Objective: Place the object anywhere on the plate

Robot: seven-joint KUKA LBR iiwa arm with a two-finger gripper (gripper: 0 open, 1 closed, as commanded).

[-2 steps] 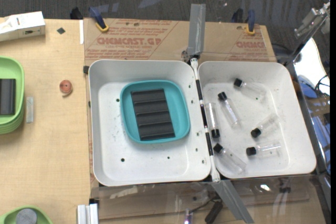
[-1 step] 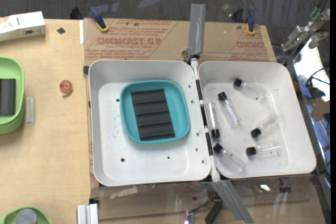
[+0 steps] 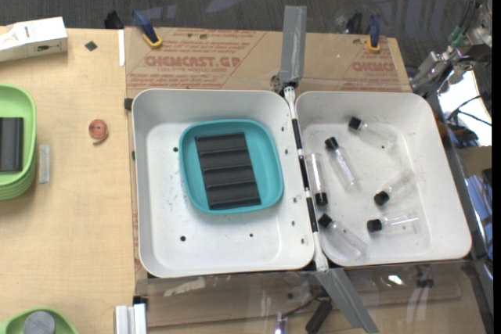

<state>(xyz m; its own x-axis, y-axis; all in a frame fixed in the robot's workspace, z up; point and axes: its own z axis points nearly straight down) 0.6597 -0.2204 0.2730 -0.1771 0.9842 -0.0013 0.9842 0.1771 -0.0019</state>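
The gripper [image 3: 452,57] sits high at the right edge of the bench, outside the bins, a tangle of metal and cable against the glare. From here I cannot tell whether it is spread or closed, and I see nothing in it.

The things to be moved look to be the clear vials with black caps, scattered flat in the right bin [image 3: 427,133]. One vial [image 3: 341,162] lies near the middle, another [image 3: 366,128] above it, and two more [image 3: 392,189] [image 3: 394,224] lower down, each apart from its neighbours. One [image 3: 315,181] lies right along the wall between the bins, and that one looks awkward to reach.

The teal plate [image 3: 189,168] rests in the middle of the left bin [image 3: 156,235], and a dark ribbed block [image 3: 227,170] covers most of its floor. No vial is on it.

So I judge the task is at its start, with the pick not yet made. The next move calls for coming down over a vial that lies free, the middle one seeming the fairest choice, closing across its narrow body, then carrying it over the divider.

Beyond the bins are a cardboard sheet [image 3: 203,59] and, far left, a green tray [image 3: 23,102].
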